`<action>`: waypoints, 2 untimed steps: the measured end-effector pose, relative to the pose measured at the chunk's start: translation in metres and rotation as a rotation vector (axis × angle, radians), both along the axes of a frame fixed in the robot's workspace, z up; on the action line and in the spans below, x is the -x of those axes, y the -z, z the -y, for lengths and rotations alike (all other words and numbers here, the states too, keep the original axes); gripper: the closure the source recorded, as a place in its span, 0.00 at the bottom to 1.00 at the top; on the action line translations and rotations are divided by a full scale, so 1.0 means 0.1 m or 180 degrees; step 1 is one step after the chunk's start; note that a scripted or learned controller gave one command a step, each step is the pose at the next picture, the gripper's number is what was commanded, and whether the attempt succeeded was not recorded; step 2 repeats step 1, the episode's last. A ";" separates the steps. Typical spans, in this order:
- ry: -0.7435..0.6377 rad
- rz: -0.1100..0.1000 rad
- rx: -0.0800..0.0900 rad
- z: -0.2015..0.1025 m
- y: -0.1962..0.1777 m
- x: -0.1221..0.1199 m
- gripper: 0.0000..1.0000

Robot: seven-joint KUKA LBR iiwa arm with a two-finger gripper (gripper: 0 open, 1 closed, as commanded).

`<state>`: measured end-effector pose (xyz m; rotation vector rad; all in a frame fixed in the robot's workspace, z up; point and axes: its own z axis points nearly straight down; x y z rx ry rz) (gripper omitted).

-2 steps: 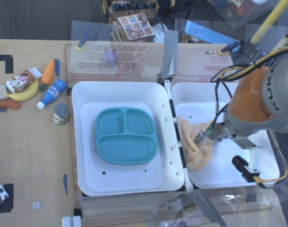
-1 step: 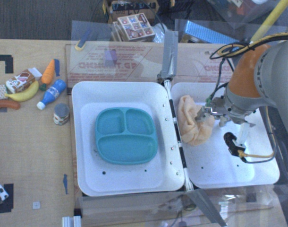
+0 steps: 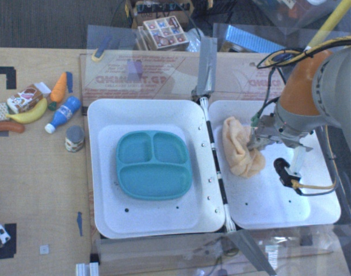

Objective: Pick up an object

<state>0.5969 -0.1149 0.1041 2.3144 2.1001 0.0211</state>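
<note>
While the grey arm with its orange wrist band reaches in from the right, the gripper [image 3: 257, 142] sits low at the right edge of the crumpled beige cloth [image 3: 241, 146] in the right white bin [image 3: 313, 211]. Cannot tell whether it is open, closed or gripping. Step looks like the grasp approach or grasp itself. Next move calls for closing on a fold and lifting straight up. Left white bin [image 3: 100, 154] holds a teal divided plastic plate [image 3: 154, 164], well apart from the cloth.

Arm [image 3: 313, 91] reaching in from right, end effector [image 3: 257, 141] lowered.
</note>
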 end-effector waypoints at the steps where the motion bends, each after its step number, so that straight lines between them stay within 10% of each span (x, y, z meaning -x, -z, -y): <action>1: -0.0753 -0.0056 0.0008 -0.36 -0.81 -0.45 1.00; 2: -0.0753 -0.0056 0.0008 -0.36 -0.81 -0.45 1.00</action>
